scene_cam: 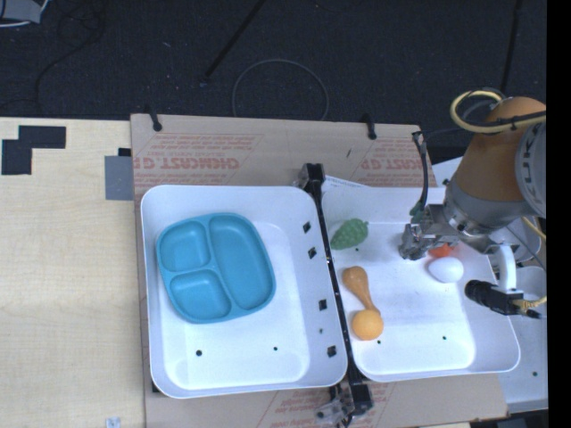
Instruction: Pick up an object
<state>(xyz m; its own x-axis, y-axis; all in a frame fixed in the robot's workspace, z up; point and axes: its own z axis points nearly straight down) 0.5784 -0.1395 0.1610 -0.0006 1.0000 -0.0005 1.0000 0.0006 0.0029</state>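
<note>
Hovering beside white egg (446,269) (right bin (500,346)) — the arm (495,163).

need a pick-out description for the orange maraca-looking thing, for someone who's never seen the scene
Take the right-hand white bin of the two. Near its left wall, below the green leafy piece, lies the orange rattle: a round ball at the lower end and a paler handle angling up-left. Its neighbours differ plainly: the leafy piece is green, and the white egg lies farther right, near the gripper.

Gripper (416,243) finger state too small to tell; orange object (441,251) partly hidden behind white egg (445,269).
</note>
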